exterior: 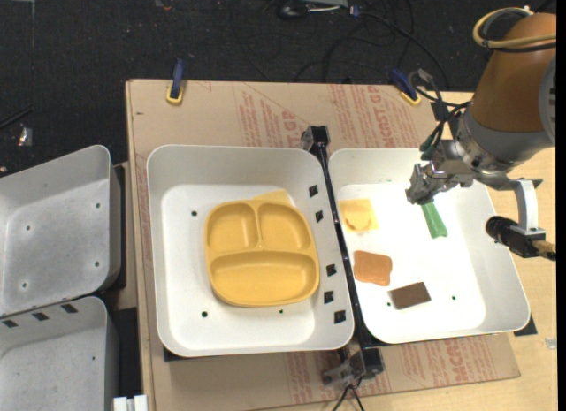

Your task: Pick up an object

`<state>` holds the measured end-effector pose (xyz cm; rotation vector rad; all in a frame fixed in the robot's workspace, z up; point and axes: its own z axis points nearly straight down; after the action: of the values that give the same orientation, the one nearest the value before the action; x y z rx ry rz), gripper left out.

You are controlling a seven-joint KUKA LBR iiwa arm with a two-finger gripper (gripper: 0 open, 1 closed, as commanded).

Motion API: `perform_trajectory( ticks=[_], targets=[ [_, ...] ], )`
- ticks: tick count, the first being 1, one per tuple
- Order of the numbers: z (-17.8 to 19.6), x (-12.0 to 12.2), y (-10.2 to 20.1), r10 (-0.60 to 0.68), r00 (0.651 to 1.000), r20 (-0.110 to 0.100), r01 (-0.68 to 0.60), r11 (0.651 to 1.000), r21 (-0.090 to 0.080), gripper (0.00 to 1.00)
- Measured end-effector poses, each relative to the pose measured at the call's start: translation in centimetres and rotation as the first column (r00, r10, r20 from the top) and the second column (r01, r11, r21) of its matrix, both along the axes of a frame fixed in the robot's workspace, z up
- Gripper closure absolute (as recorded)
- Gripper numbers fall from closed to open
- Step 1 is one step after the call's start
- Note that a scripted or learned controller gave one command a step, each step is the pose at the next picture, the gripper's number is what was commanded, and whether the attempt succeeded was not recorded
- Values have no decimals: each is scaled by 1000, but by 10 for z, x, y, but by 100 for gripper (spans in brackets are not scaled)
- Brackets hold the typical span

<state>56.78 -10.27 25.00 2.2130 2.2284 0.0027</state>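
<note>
Nearest the camera, on the floor of the right shallow white bin (482, 290): a flat dark-brown rectangular block (409, 295), lying near the front wall. Just behind and left of it, apart from it, a soft-edged orange slab (372, 267). Further back along the same side, a pale-yellow squarish piece (357, 215), close to the black divider strip (332, 232) running between the two bins.

In the left shallow white bin (164, 224), at about the same depth as the orange slab: a yellow plastic divided tray (262, 253) with three compartments, lying flat, roughly centred.

Mid-depth in the right bin, right of the pale-yellow piece and well apart from it: a short green stick (434, 221), lying at a slant on the white floor. Directly above its far end, the dark two-finger gripper (423, 190), reaching in from the right on the grey arm with its orange band (517, 42). Touching the stick or merely over it: cannot tell. Open or closed: cannot tell from this angle either.

Beneath both bins, a brown cardboard sheet (239, 104) with red printing. At its far edge, two blue-and-yellow clamps (176, 83), one toward each corner. Beyond, dark floor with loose cables (309, 3).
</note>
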Motion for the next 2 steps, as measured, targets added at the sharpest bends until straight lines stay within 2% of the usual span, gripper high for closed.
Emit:
perform_trajectory(
  ticks=[1,2],
  targets=[
    [6,16,47,0,1000,1,0,1000,0,100],
    [-10,31,103,1,1000,-1,-1,1000,0,100]
  ],
)
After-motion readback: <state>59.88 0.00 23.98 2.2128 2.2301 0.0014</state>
